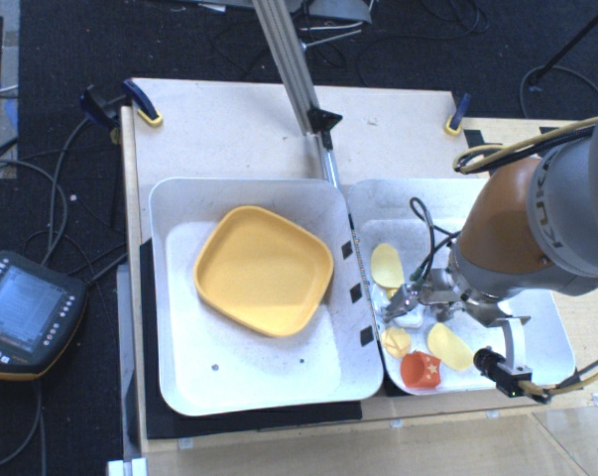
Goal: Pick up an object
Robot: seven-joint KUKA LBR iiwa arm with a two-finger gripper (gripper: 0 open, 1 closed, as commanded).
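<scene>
We see the tool (410, 305) (grip state indiscernible) low in the right bin (551, 310); pale yellow pieces (386, 264) lie beside it, a red piece (420, 369) nearer.

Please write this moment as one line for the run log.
arm: over right bin | gripper: low among small yellow pieces | yellow plate: left bin | grasp: unconfirmed

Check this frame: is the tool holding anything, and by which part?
Cannot be told. The tool sits low in the right bin among small yellow pieces, but no item shows between its tips.
</scene>
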